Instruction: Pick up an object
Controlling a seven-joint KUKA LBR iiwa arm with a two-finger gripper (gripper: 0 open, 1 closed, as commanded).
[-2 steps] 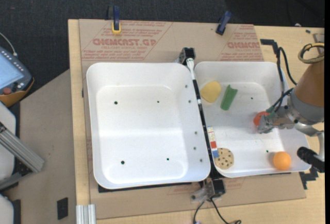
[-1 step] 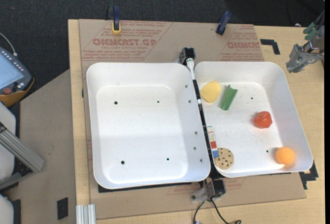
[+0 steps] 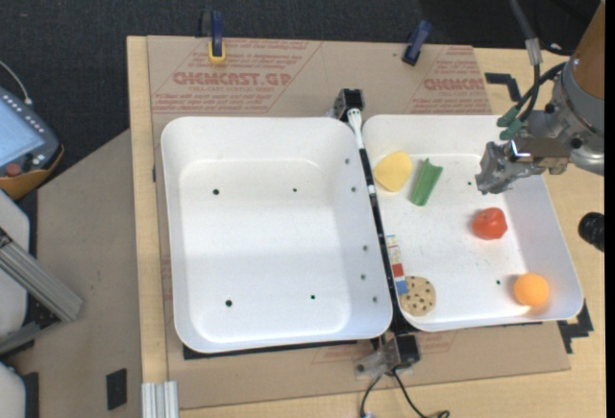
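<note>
My tool (image 3: 492, 174) hangs over the right shallow white bin (image 3: 567, 243), above the small red rounded object (image 3: 489, 223); its grip I cannot tell. Left of it lie a yellow lump (image 3: 392, 171) and green strip (image 3: 424, 183); nearer, an orange ball (image 3: 530, 290) and speckled cookie (image 3: 417, 294).

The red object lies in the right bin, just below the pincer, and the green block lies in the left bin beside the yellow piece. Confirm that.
One thing is off: the green block lies in the right bin, not the left, as the camera view shows. The rest holds: it sits beside the yellow piece, and the red object lies in the right bin just below the pincer.
</note>
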